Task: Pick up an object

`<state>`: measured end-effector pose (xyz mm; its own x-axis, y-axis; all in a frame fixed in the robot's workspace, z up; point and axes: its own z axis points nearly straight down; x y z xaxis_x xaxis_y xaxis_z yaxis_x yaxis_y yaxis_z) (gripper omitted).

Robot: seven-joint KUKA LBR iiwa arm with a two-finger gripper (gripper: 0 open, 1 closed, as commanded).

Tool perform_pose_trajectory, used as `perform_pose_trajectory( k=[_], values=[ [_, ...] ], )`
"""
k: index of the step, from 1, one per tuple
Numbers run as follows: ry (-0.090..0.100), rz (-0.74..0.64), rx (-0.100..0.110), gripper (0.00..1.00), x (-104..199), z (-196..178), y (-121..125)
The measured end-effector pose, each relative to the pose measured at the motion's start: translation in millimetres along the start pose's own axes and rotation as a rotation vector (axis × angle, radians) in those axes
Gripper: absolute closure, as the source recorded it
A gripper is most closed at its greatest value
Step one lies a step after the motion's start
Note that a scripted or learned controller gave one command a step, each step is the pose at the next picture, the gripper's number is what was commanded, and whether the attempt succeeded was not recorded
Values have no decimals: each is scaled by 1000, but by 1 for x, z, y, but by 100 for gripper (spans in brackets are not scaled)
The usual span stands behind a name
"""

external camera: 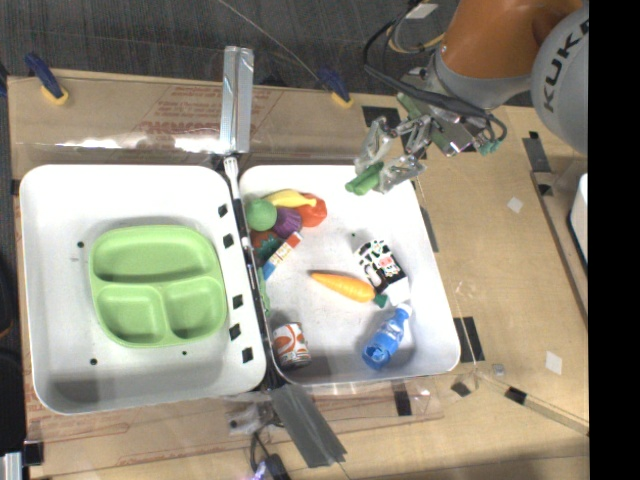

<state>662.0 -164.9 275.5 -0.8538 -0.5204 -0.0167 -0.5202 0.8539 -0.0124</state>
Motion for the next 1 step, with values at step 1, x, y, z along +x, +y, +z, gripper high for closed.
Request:
perform_pose_trajectory(
  k=[1],
  values=[
    [-5, -1, 4, 100, -1, -11, 0]
  ],
)
